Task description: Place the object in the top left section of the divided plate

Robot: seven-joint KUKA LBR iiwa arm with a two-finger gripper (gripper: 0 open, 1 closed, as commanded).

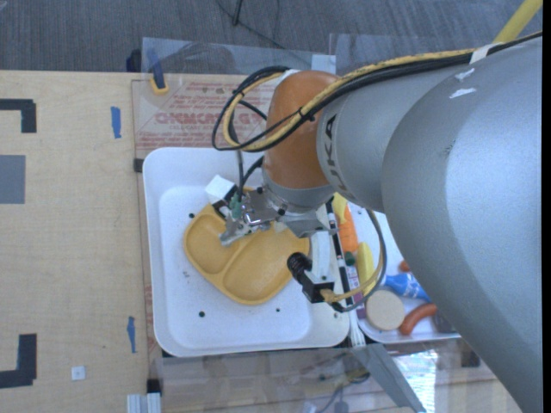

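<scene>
So the big grey arm (430,162) hangs over both bins. The left white bin (172,317) has a yellow divided plate (250,274) sitting in it, gripper (234,229) right down over the plate's upper part. The right bin (392,338) holds small toy foods: an orange carrot-like piece (347,231), something blue (405,284), a tan round disc (385,310). Can't make out which object is the task's one.

A robotics lab: a big grey industrial arm (448,188) with loose cables (250,101) reaches over a plywood table (69,231) marked with black and blue tape (115,121), white bins (172,317) on its right side, grey carpet (86,15) beyond its far edge.
</scene>
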